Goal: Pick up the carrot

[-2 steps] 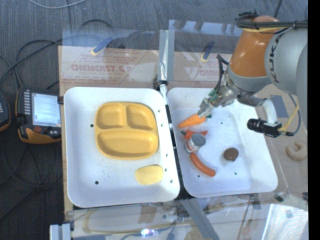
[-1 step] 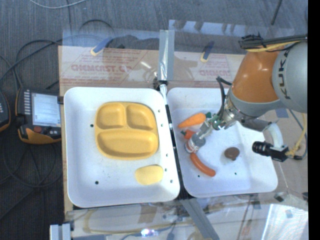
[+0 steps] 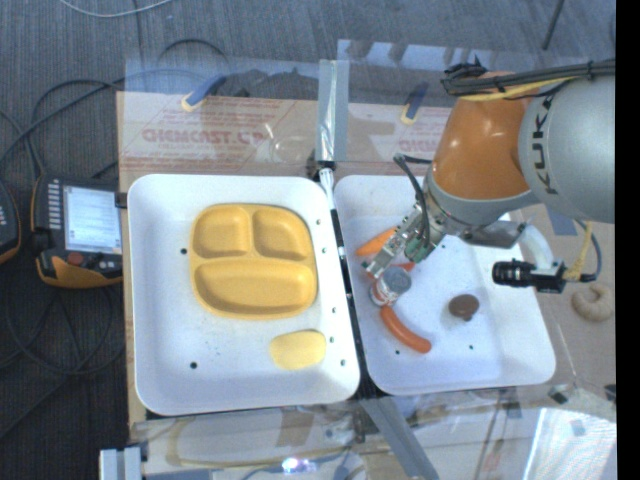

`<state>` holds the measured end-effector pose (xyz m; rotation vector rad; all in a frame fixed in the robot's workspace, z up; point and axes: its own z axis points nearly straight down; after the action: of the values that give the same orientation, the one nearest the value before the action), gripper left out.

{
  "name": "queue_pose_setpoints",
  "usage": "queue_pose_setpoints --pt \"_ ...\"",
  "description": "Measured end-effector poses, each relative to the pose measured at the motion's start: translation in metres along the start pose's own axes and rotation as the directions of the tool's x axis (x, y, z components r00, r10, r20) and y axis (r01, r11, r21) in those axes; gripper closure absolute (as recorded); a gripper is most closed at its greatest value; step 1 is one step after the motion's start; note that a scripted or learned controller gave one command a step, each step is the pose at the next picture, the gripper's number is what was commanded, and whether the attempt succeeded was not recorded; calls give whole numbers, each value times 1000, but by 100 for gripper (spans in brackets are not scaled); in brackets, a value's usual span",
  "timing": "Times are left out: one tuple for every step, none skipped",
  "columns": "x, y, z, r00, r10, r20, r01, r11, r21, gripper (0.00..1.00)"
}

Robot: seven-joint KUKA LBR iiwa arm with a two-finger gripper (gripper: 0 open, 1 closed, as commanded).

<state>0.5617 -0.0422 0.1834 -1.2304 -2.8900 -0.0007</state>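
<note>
Gripper hangs over the right bin, touching the carrot.

Black letters "KU" show on the grey arm at the right, and faint red print on the cardboard behind the bins stays unreadable.

I see the arm reaching in from the right of the camera view, grey casing uppermost, orange band just above the wrist. The wrist is angled down and to the left. The gripper sits low at the end of it, its fingers pointing down-left. From this overhead slant I cannot make out how the fingers stand. A black fitting juts out to the right below the wrist.
</note>
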Motion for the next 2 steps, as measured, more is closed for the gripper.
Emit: queue_pose_setpoints --pt "-10 1 -1 893 -449 1 449 893 -1 100" --pt "-45 12 -1 758 -653 3 653 758 -1 100"
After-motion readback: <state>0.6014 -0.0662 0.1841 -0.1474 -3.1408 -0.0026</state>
